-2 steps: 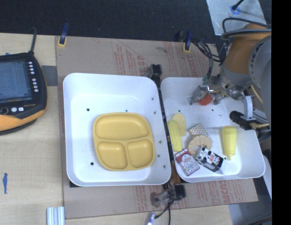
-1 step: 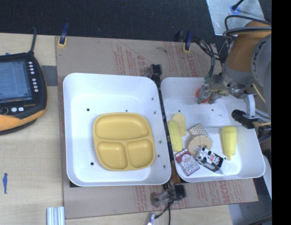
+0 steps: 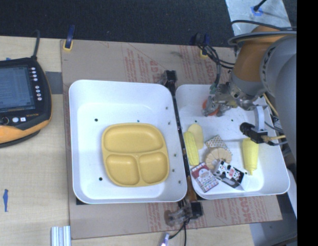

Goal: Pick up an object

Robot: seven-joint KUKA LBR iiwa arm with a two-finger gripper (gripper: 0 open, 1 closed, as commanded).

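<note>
From my fixed overhead camera I see two shallow white bins side by side on a brown cardboard sheet (image 3: 123, 60). The left-hand white bin (image 3: 82, 137) holds a yellow plastic tray with three compartments (image 3: 134, 154), lying flat near its middle.

The right-hand white bin (image 3: 274, 181) holds the loose pieces I could pick.
- A long yellow ribbed corn cob toy (image 3: 191, 150) lies along the wall nearest the other bin. A shorter yellow lump (image 3: 196, 133) touches its far end.
- A second yellow corn cob toy (image 3: 250, 155) lies toward the bin's right side, well apart from the first.
- Between the two cobs sits a tan round waffle-patterned piece (image 3: 219, 151).
- Just in front of that, near the front wall, lie a small red and white card packet (image 3: 204, 178) and a black and white packet (image 3: 231, 174), close beside each other.

The grey arm with its orange band (image 3: 254, 60) comes in from the view's right. Its gripper (image 3: 216, 104) is low over the far part of the right-hand bin, apart from all those pieces. I cannot tell whether the claw is open or closed. A small red-orange patch (image 3: 207, 106) shows just beside it, and I cannot tell what it is.

On the bench at the view's far left rests a black and orange handheld control pendant with a screen (image 3: 18, 99).
</note>
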